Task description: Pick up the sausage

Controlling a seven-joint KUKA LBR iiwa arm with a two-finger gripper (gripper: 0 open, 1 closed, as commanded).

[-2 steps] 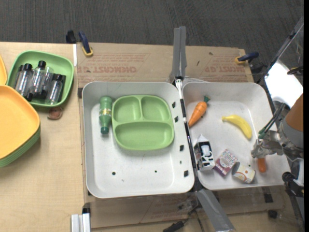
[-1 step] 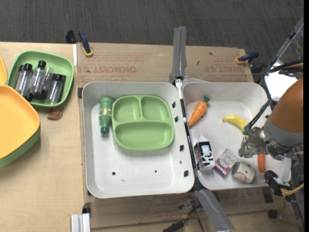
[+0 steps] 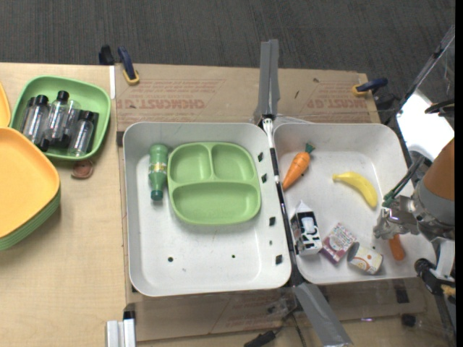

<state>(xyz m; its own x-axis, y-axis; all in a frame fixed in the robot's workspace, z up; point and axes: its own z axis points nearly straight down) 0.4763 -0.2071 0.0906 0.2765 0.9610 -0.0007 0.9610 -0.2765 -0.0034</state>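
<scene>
1. Near wall of the right shallow white bin (image 3: 362,278): a small orange-red sausage (image 3: 396,249) lies on the floor near the right-hand corner, close to the rim. The grey two-finger gripper (image 3: 387,225) hangs just above and beside it, apparently placed for a descent. Whether the gripper is open or closed cannot be told, and no object is seen held in it.
2. Left of the sausage, a beige tipped-over cup (image 3: 367,260), a pink-and-purple carton (image 3: 338,242) and a black-and-white milk carton (image 3: 307,230) are scattered loosely. The cup lies nearest, so little room is judged to remain on that side.
3. Mid-bin: a yellow banana (image 3: 359,186) and an orange carrot (image 3: 296,168) lie well apart from the sausage, with bare floor between them.
4. The left white bin (image 3: 210,255) holds a green divided tray (image 3: 213,183) with a green bottle (image 3: 158,170) just beside it.
5. The right rim is judged the main constraint, since the arm enters across it.
</scene>
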